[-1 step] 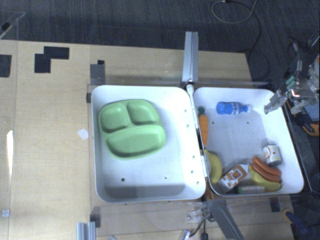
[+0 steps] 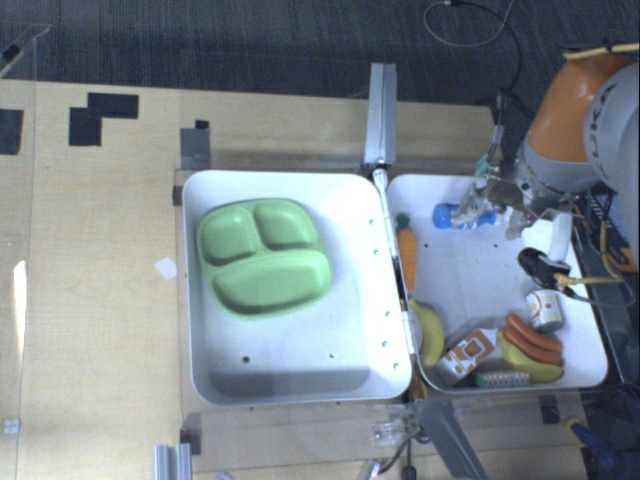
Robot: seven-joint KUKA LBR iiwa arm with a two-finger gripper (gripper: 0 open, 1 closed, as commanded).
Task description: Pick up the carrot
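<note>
You could see the carrot (image 2: 407,256) lying in the right bin (image 2: 590,368), along its left wall, with a banana (image 2: 430,333) just below it. The gripper (image 2: 487,206) was near the far wall of that bin, well apart from the carrot, beside a blue object (image 2: 446,214). Whether it was open or closed, I cannot tell.

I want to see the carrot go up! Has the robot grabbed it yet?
Not yet. The carrot lies in the right bin, against its left wall, with nothing gripping it. The gripper sits near the bin's far edge beside a blue object, apart from the carrot. Nothing looks done; reaching, gripping and lifting are left.
</note>
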